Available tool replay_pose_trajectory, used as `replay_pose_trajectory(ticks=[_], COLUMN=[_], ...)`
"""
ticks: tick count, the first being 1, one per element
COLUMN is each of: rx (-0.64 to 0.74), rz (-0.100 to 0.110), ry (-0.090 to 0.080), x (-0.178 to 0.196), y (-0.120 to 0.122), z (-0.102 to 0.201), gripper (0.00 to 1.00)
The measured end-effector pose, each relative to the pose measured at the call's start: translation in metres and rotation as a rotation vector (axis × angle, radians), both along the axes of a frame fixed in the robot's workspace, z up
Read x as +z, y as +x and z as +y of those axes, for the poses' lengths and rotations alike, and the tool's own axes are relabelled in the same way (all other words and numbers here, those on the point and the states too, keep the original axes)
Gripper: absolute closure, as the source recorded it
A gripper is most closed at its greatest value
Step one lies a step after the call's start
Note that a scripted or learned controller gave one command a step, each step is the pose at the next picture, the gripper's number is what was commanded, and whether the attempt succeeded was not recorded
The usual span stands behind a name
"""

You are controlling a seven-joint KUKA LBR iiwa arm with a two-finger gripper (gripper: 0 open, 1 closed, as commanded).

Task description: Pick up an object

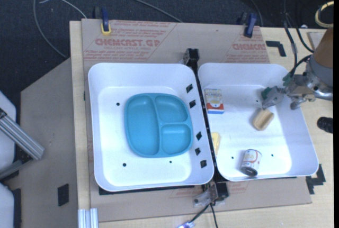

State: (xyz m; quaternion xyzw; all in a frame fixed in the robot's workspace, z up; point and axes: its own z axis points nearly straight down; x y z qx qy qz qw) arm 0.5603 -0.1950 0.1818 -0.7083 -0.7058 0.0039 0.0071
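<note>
Nothing is lifted yet — my gripper (269, 98) hangs low over the upper right part of the right bin (296, 166), just above the tan block (262, 119), and nothing sits between its tips, though whether they are apart or together I cannot tell. The small carton (214, 100), the can (249, 162) and a yellow piece (215, 141) lie untouched in the same bin, and the blue divided plate (158, 125) rests in the left bin (106, 163). By my judgement the descent, the closing and the lift all remain — the tan block looks the nearest candidate.

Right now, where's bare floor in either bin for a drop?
Left bin: only margins around the blue divided plate. Right bin: free between carton and can. Crowded at the gripper above the tan block.
</note>
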Motion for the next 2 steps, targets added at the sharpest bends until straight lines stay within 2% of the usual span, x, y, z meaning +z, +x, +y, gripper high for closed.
replay_pose_trajectory(ticks=[1,2], rx=[0.004,0.004], rz=[-0.015,-0.009], ry=[-0.004,-0.001], x=[0.009,-0.054], y=[0.003,0.003], z=[0.001,0.006], gripper=[0.00,0.00])
